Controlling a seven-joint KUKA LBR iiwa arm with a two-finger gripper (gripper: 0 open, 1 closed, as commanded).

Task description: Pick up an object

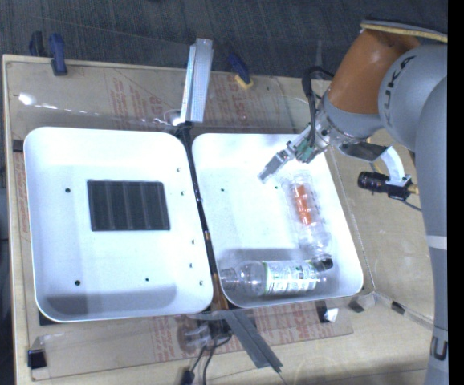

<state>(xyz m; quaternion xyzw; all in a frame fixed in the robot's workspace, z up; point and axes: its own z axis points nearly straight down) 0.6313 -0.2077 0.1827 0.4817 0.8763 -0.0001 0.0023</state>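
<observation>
Jaws: whether they are open or closed cannot be made out, and nothing shows between them. The gripper [278, 164] hangs over the upper part of the right bin [240, 155], on the arm [384, 79] slanting in from the upper right. Just below it lies a clear bottle [306, 211] with orange contents, and a second clear bottle [276, 277] rests along the bin's lower edge.

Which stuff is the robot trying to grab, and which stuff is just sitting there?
For the job:
- gripper, over the right bin
- clear bottle with an orange label, in the right bin
- clear bottle with a green and white label, lying along that bin's near wall

Just lying about:
- left bin with a dark ribbed panel
- blue clamps at the bench's back edge
</observation>
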